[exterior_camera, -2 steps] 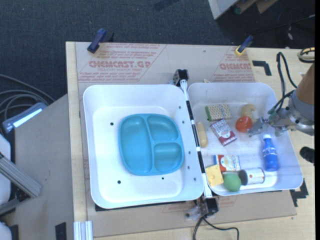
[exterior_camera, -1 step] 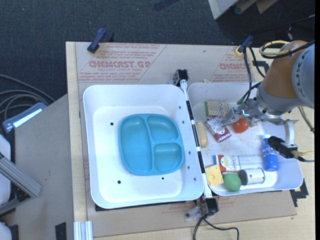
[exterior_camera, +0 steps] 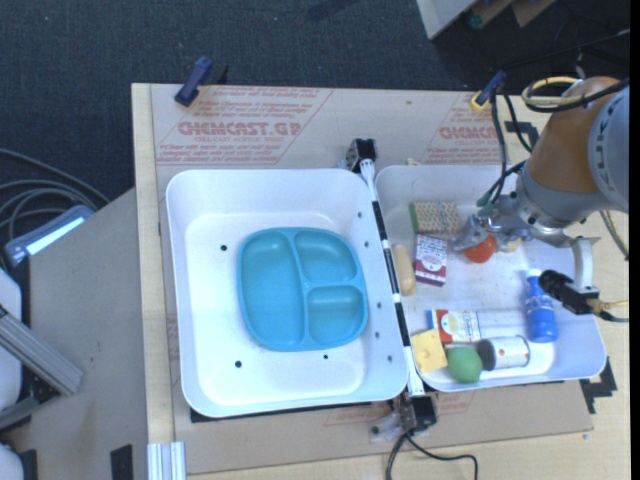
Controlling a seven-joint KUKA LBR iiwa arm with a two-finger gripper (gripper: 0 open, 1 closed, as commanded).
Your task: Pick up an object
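The right bin (exterior_camera: 590,363) holds several small objects. My gripper (exterior_camera: 476,234) hangs low over its upper middle, right above a small orange-red object (exterior_camera: 481,252) that it partly hides. Whether it touches that object I cannot tell. To its left lie a red and white box (exterior_camera: 430,260), a speckled tan pad (exterior_camera: 434,215) and a tan cylinder (exterior_camera: 404,269). Along the bin's front lie a blue bottle (exterior_camera: 540,315), a colourful carton (exterior_camera: 457,323), a yellow block (exterior_camera: 428,351), a green ball (exterior_camera: 464,364) and a can (exterior_camera: 506,352).
The left bin (exterior_camera: 195,368) holds a blue divided plate (exterior_camera: 302,288). The arm (exterior_camera: 572,173), grey with its orange band, crosses the right bin's upper right corner. A black part (exterior_camera: 562,293) sticks out beside the blue bottle. Cables run along the bench's right edge.
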